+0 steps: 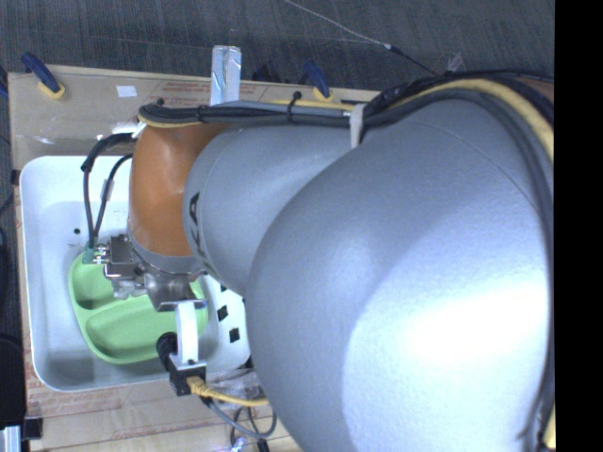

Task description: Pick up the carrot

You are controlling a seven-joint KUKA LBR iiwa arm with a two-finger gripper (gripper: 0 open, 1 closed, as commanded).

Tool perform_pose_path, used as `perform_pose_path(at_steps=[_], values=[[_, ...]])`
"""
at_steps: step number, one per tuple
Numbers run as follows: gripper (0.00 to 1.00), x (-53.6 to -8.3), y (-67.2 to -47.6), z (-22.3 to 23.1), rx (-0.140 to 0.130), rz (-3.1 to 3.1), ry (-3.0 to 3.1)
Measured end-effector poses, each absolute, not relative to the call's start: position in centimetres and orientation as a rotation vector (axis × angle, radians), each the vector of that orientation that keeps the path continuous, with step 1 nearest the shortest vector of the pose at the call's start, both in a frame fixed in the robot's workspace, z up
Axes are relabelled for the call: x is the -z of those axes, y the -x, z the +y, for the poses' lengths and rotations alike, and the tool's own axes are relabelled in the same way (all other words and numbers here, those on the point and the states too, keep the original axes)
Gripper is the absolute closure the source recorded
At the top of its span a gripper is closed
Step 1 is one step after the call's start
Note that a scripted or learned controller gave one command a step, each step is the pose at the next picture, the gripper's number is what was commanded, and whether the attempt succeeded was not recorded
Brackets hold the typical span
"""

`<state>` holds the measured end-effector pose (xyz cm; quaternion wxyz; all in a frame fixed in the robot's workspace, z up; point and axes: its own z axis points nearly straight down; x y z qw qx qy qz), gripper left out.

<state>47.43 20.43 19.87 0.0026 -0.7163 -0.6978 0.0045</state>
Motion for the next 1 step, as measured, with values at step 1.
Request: perform_pose_path(at_steps=[1], values=[[1.0,-20.75,-47.4,20.54,-0.02,-2.198,2.235]])
